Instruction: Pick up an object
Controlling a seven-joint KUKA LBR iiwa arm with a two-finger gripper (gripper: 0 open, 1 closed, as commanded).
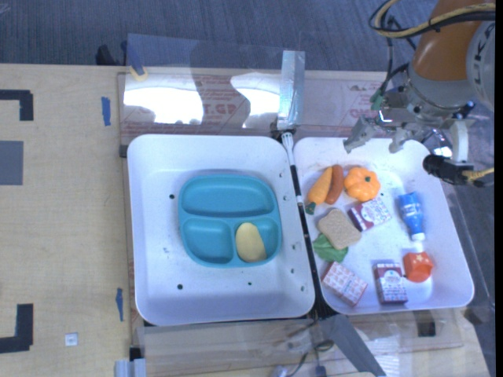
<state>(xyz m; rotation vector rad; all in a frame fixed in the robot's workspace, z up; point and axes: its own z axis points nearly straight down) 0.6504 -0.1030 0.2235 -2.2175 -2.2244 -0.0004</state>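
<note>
My gripper (377, 140) hangs open over the back edge of the right bin (456, 246), with nothing between its two spread fingers. Just in front of it lie an orange pumpkin (362, 184), a red sausage (336, 182) and a carrot (320, 187). Further forward in the same bin are a bread slice (339, 228), a green leaf (324, 248), a striped packet (371, 213), a blue bottle (410, 213), a red-capped item (417, 266) and two small cartons (344, 282) (391, 282).
The left bin (157, 210) holds a teal divided tray (224, 206) with a yellow potato-like piece (250, 242) in its front right compartment. A clear plastic panel (204, 93) stands behind the bins. The arm's grey and orange body (452, 45) fills the upper right.
</note>
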